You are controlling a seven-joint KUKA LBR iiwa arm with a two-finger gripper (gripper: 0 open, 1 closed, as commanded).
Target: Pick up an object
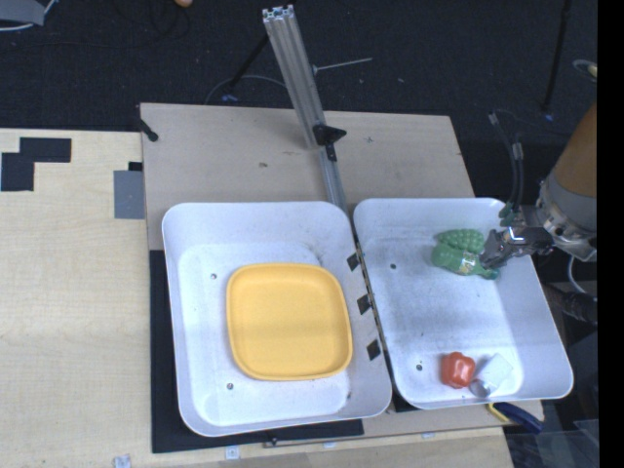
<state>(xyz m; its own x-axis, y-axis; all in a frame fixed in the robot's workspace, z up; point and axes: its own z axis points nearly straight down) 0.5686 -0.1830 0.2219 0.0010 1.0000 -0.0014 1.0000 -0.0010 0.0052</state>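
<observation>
Nearest the camera, a red toy (456, 369) lies beside a clear lump (494, 372) in the right bin (419, 300). Yellow plate (289, 320) occupies the left bin (195, 261). Gripper (492, 254) touches a green toy (458, 250); finger state cannot be told.

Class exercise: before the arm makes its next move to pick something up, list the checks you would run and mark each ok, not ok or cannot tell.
1. Tool is over the right bin: ok.
2. Tool sits at the green object: ok.
3. Green object seen between the fingers: cannot tell.
4. Red object lies apart from the tool, near the bin's front edge: ok.
5. Yellow plate lies flat in the left bin, away from the arm: ok.
</observation>
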